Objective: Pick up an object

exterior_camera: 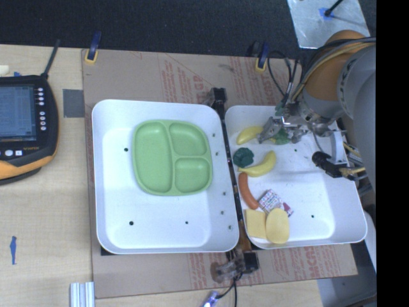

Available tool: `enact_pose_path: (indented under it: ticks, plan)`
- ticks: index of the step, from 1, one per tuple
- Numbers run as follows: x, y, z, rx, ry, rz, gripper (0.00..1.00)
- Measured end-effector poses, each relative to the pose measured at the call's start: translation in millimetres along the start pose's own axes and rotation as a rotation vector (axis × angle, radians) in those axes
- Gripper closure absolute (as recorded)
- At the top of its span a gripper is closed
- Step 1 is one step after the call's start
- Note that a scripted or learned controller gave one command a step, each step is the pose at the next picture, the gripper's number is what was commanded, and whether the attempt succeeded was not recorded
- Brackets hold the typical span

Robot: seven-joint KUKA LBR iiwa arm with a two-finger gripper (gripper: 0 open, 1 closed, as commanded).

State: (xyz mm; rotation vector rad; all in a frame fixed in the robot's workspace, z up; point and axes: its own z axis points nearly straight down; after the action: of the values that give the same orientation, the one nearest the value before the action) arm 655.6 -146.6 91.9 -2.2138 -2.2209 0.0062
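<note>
My gripper (276,133) hangs low over the far part of the right bin (326,219), its tips right beside a small yellow banana (249,133). Nothing is visibly held. Just in front lie a dark green broccoli piece (243,157) and a larger yellow banana (262,165). Toward the near edge sit an orange-red sausage (247,190), a small red-and-white packet (271,201), a pale yellow cheese block (255,222) and a yellow oval chip (277,226).
The left bin (115,222) holds a green divided plate (172,157). A teach pendant (22,123) lies on the bench at far left. The arm's orange band and grey body (339,75) loom over the right bin's far right corner, with cables trailing.
</note>
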Motion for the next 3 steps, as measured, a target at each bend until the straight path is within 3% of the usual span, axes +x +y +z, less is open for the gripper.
enact_pose_path:
  ticks: [2, 3]
  plan:
    - [-63, 1, -1, -0.006, -0.002, 0.001, 0.0]
    - [-28, 0, 0, -0.002, 0.0, -0.002, 0.0]
